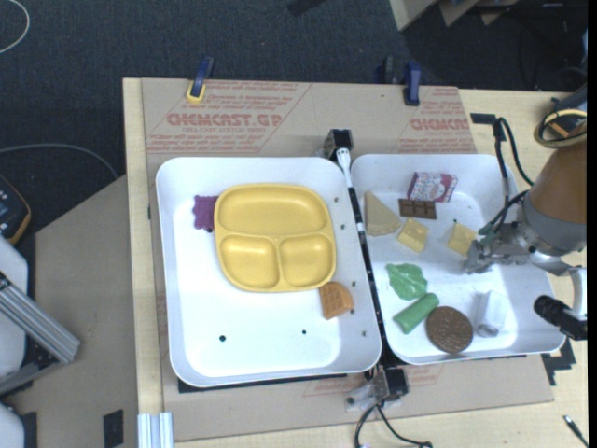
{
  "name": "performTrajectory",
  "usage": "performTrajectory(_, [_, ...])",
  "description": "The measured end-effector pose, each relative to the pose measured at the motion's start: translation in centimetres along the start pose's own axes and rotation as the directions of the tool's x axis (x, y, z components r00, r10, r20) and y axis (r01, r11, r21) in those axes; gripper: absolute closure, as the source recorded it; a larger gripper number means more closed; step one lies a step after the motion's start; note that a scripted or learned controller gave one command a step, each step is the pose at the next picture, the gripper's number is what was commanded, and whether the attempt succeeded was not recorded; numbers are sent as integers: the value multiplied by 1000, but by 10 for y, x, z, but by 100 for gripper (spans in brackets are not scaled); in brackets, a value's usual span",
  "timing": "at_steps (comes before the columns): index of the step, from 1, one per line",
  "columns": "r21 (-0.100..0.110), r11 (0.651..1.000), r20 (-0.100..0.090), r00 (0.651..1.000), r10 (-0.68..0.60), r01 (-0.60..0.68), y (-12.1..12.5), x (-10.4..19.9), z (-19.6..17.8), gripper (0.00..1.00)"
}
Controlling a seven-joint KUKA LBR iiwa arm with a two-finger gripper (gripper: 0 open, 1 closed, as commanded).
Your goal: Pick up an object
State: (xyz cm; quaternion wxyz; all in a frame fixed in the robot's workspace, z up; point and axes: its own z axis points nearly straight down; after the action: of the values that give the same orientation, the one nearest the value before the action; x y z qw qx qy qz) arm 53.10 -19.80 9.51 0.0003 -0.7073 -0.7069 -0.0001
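Counting for you, operator: two white bins are sitting side by side, and one arm is reaching in from the right.
Left bin [187, 278]: it is holding three things — one yellow divided tray [275, 234], one purple piece [203, 211] peeking out at the tray's left edge, one brown bread-like piece [336, 299] just beside the tray's lower right corner.
Right bin [392, 171]: to the right of the tray, you are looking at two green pieces [409, 295], one brown round cookie [450, 329], three pale yellow wedges or cubes [412, 234], one dark chocolate bar [418, 208], one pink-and-white packet [430, 186], one small grey piece [485, 311].
Gripper [478, 256]: it is hanging low in the right bin, just beside the rightmost yellow cube [461, 239]; whether it is spread or closed, you cannot tell.
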Motion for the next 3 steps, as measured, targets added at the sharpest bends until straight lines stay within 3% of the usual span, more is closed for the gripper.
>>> performTrajectory(3, [-6,1000,3,1000,-2,2,12,1,-132,100])
